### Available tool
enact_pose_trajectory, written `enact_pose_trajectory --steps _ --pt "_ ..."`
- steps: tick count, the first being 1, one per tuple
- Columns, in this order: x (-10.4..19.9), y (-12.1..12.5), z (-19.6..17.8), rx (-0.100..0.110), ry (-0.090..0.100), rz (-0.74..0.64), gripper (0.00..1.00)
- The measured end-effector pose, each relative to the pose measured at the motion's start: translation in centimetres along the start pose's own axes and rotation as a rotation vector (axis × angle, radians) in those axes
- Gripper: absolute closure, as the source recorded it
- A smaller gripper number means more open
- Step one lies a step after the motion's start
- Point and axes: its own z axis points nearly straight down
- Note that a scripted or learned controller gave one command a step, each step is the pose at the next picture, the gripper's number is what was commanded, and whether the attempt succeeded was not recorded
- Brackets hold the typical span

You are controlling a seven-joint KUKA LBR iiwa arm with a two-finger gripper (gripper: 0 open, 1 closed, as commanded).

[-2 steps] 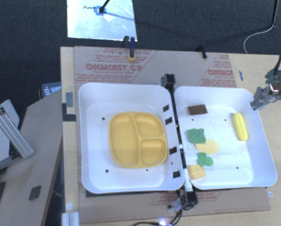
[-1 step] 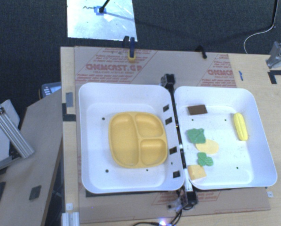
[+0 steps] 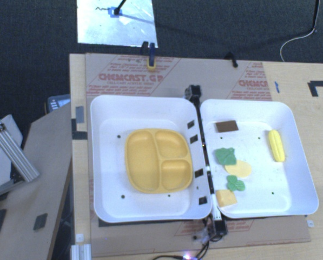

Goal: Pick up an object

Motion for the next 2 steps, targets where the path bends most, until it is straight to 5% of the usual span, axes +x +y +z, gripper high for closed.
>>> enact_pose_trajectory --steps 1,2 --pt "3.3 -3.9 22.0 0.030 0.012 0.000 1.00" --pt "3.4 0.8 12.6 0.003 0.004 -0.005 1.00"
